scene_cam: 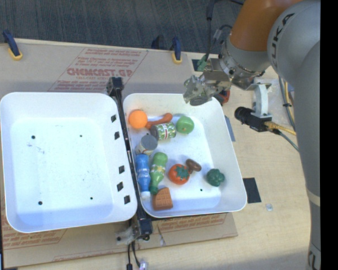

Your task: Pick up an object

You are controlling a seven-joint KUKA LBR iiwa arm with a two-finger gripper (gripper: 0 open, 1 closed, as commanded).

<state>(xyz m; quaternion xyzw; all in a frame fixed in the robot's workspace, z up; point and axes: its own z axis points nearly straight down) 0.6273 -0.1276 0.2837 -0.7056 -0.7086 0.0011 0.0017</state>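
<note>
The bench [270,167] (covered by printed cardboard [101,66]) bears two white bins [22,111] side by side.

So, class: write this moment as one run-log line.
arm: over right bin's far rim | gripper: nothing seen held | toys: in right bin | left bin: white

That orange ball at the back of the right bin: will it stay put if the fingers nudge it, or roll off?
The orange ball looks round and smooth, so it will probably roll at a light touch. It lies near the bin's left wall, which may stop it that way. The sausage-like piece beside it could block it to the right. The gripper hangs over the bin's back edge.
</note>
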